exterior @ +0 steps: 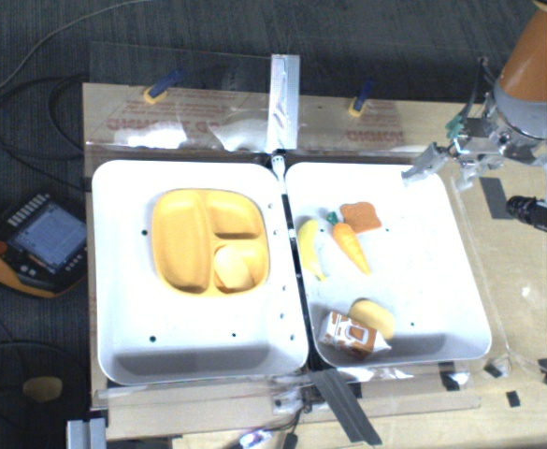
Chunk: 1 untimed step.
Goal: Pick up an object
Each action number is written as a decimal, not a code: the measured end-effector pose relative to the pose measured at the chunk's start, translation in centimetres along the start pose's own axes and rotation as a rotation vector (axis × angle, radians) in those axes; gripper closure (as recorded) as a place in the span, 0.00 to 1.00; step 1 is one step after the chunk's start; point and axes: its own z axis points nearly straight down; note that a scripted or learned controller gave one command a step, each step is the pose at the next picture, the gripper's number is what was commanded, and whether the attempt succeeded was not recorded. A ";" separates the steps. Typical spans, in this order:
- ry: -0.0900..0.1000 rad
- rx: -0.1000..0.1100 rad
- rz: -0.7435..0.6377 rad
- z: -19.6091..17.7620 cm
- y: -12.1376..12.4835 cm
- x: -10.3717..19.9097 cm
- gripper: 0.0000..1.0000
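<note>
Nearest the camera, at the front wall of the right bin (465, 251): small brown-and-white carton (350, 335), tilted, touching a yellow lemon-like fruit (374, 316) just behind it. Further back, near mid-bin: orange carrot (352, 246) with a green tip, lying at a slant; pale yellow banana (309, 248) just to its left, close along the dividing wall; flat orange-brown slice like toast (361, 216) touching the carrot's upper end. All five pieces apart from the end effector (425, 164), which hangs above the bin's far right corner, nothing between its fingers; how wide they stand, cannot tell. Grey arm with orange band (527, 50) reaching in from the right.

Left bin (123, 251): yellow divided tray (194, 237) at the middle, round pale piece (234, 270) in its lower right compartment.

Pale worktop (521, 279) beneath, with clear plastic sheeting (198, 120) clipped behind the bins. Dark carpet (30, 54) around, with cables and an orange-edged handheld pendant (35, 243) at left.

Right half of the right bin bare white floor, open between the carrot and the right wall.
</note>
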 end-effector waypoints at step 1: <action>0.001 0.000 -0.066 10.6 -0.8 4.4 0.00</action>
